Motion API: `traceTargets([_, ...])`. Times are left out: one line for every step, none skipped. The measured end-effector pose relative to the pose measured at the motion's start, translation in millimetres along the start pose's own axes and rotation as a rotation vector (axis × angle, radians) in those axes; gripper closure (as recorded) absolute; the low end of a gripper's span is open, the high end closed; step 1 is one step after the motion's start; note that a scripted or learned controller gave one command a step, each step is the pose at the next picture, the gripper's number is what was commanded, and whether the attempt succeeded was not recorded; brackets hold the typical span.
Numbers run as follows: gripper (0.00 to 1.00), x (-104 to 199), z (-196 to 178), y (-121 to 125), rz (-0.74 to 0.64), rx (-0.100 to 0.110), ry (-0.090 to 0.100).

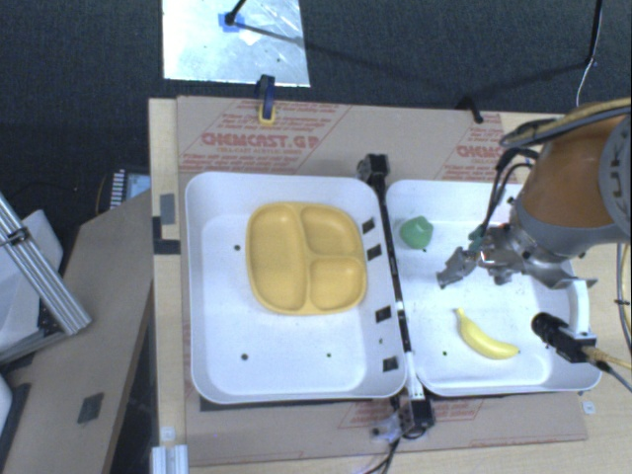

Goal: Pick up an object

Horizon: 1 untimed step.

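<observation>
Camera view has our gripper (pixel 456 268) hovering in the right bin (pixel 434 363), nothing held — whether its jaws are apart, we cannot tell. Nearest, the banana (pixel 485 339) lies just below; the green ball (pixel 416 231) up-left. We'd centre over the banana's middle, then drop straight.

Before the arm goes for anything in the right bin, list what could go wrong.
1. The gripper hangs between the green object and the banana, over neither, so a straight descent would likely close on bare bin floor.
2. The banana lies flat and curved; fingers may slip off it.
3. The green object sits near the divider between the bins, which could block a finger.
</observation>
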<state>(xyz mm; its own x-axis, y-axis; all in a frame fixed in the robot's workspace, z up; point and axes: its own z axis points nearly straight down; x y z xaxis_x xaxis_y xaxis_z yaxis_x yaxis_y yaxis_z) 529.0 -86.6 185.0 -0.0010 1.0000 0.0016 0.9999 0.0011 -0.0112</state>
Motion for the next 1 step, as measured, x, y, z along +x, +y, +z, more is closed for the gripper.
traceTargets([0.0,0.0,-5.8,2.9,-0.002,-0.012,-0.001])
